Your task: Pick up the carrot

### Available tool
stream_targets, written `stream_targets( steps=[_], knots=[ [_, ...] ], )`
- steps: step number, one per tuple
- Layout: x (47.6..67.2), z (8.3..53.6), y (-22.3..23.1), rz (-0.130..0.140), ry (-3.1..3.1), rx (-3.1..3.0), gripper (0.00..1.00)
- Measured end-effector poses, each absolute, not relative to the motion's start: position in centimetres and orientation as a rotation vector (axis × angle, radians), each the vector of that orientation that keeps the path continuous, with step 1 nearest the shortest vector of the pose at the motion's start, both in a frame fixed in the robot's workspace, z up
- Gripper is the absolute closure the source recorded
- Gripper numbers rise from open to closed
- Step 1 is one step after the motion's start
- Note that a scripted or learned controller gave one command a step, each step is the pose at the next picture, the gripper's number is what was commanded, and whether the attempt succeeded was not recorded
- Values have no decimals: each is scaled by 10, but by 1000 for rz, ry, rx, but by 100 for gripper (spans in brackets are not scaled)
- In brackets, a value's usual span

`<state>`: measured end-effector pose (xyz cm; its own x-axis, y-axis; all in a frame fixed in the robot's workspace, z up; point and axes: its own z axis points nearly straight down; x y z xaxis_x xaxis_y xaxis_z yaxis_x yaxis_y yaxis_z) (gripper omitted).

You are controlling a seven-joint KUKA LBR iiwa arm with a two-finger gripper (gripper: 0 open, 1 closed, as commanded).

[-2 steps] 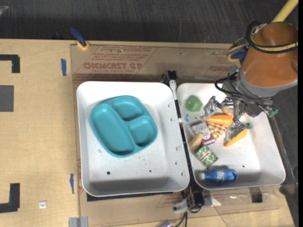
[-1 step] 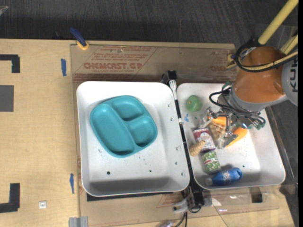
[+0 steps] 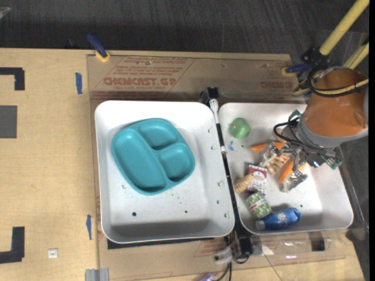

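Gripper [image 3: 288,167] low in right bin [image 3: 334,201], among the clutter; open or closed, cannot tell. Carrot [image 3: 286,170] right at the gripper, orange, tilted. Relative to carrot: green ball [image 3: 239,127] up-left, blue bottle [image 3: 280,218] below, teal divided plate [image 3: 153,154] far left in left bin [image 3: 117,215].

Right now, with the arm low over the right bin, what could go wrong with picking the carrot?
The carrot lies tight among the snack packet and other clutter under the tool, so the tool may catch a neighbour instead. A second orange piece nearby could be mistaken for it.
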<state>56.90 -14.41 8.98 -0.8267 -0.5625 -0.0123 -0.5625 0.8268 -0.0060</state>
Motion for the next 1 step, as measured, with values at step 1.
stream_targets(
  steps=[1],
  knots=[
    [574, 104, -142, -9, 2975, -917, 100]
  ],
)
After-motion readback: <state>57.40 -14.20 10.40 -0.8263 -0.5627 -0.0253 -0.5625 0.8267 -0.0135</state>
